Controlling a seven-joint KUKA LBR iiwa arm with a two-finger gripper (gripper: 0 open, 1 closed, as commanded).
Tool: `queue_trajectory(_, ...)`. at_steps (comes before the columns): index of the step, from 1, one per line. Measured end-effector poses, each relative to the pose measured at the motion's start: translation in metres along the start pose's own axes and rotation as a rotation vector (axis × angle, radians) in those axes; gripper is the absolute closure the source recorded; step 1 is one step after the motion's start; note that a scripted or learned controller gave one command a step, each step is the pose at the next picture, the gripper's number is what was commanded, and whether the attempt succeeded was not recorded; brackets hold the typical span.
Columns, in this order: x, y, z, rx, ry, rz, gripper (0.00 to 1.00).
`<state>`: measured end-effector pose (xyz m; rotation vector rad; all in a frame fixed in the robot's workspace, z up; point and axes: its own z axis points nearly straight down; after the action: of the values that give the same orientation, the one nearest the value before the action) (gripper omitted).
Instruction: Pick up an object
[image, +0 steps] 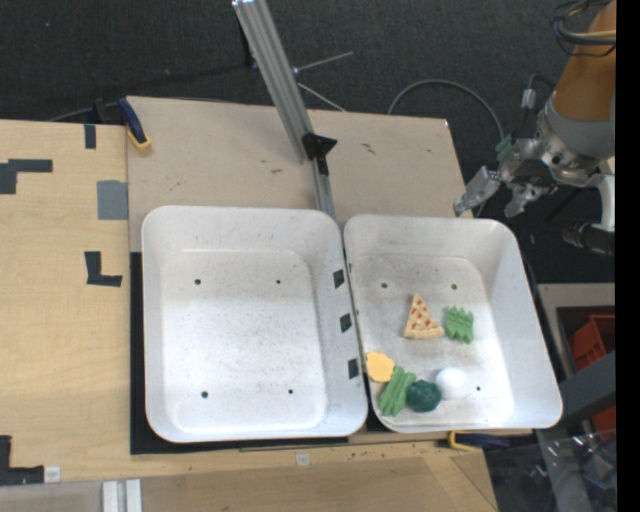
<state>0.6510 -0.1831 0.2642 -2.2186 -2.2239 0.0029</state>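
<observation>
The right bin (524, 275) holds several small objects. A pizza-slice toy (422, 318) lies near its middle with a light green leafy piece (459, 324) beside it. Along the near edge are a yellow piece (379, 367), a long green vegetable (396, 390), a dark green ball (423, 396) and a white ball (452, 381). My gripper (496, 194) hangs above the far right corner of that bin, beyond its rim. Its fingers are spread open and nothing is between them. It is well apart from all the objects.
The left bin (152, 240) sits beside the right one. A slanted metal pole (287, 95) crosses above the bench at the back and ends near the seam between the bins. A blue and yellow clamp (135, 125) lies at the far left.
</observation>
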Motion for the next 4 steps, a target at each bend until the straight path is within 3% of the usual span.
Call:
queue_trajectory(1,0.0,0.0,0.0,0.0,0.0,0.0,0.0)
queue_trajectory(4,-0.004,-0.008,0.136,0.004,0.0,0.001,0.0)
